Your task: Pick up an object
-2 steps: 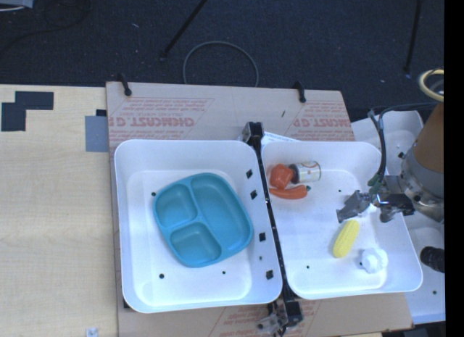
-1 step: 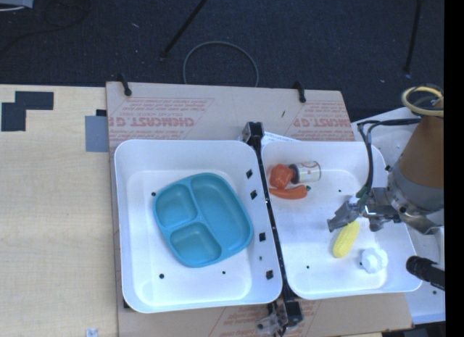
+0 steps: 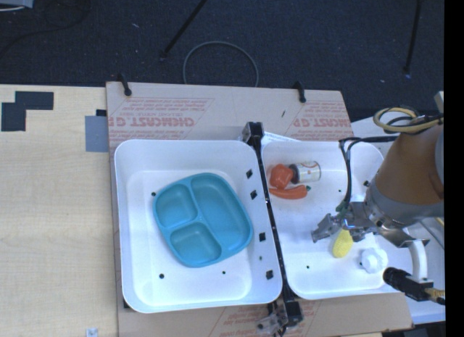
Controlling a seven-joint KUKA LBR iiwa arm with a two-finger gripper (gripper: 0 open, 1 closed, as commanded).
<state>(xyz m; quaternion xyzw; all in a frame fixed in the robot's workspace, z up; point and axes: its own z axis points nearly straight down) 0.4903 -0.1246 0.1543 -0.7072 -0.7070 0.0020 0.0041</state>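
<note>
Desk (image 3: 51,205): pale wood surface carrying a sheet of printed cardboard (image 3: 217,114), on which two shallow white bins sit side by side.
Left bin (image 3: 138,277): holds a blue divided plate (image 3: 202,219) with three compartments, lying flat and turned at a slant, near the middle of the bin.
Right bin (image 3: 319,285): holds an orange carrot-like toy (image 3: 287,192) in its upper left part, with a small orange and silver cylindrical piece (image 3: 297,174) touching it just above; a yellow object (image 3: 341,243) lies lower and to the right; a small white object (image 3: 373,261) sits near the yellow one, toward the bin's right edge.
Arm (image 3: 409,176): comes in from the right over the right bin, the orange band broad above the wrist.
Hand (image 3: 335,228): low over the right bin, its grey fingers pointing left, right above the yellow object and seeming to touch its top end.
Hand state: how far the fingers are parted cannot be told from this angle, nor whether the yellow object is between them.
Divider (image 3: 264,212): black strip with clips running between the two bins.
</note>
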